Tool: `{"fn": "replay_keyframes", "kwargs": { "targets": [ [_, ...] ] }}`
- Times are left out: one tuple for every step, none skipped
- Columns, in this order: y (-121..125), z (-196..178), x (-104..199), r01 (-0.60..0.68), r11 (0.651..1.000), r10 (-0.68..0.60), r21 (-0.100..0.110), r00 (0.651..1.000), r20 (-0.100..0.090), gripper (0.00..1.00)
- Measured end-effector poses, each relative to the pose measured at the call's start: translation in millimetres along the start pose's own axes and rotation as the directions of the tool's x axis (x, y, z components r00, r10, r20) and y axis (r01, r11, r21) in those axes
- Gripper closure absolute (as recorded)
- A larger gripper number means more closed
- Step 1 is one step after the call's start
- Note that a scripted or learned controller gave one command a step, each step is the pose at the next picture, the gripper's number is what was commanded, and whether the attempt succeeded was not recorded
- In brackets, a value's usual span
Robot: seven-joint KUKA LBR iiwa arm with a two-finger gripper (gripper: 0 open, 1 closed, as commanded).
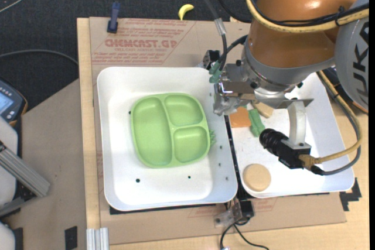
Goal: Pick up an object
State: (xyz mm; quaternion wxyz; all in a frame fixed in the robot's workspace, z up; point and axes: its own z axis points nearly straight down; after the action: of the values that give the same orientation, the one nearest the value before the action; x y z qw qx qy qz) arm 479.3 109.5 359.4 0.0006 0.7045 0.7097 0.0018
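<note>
The claw (pixel 243 108) (can't tell its state) sits over crowded bits like the green stick (pixel 256 123), so it'll probably fumble.

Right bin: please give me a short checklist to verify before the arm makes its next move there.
1. Objects available in right bin: ok; tan round piece, orange piece, green stick.
2. Gripper above right bin: ok.
3. Object held: cannot tell.
4. Tan round piece lies apart from the others: ok.
5. Green divided plate sits in left bin, outside the working area: ok.
</note>
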Motion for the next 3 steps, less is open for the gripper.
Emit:
{"fn": "replay_keyframes", "kwargs": {
  "targets": [
    [0.6, -9.5, -3.6, -0.006, 1.0, 0.006, 0.0, 1.0, 0.001, 1.0],
    [1.1, -19.6, -3.2, -0.005, 1.0, 0.005, -0.001, 1.0, 0.001, 1.0],
    [1.6, -29.7, -2.8, -0.004, 1.0, 0.004, -0.003, 1.0, 0.001, 1.0]
  ]
}}
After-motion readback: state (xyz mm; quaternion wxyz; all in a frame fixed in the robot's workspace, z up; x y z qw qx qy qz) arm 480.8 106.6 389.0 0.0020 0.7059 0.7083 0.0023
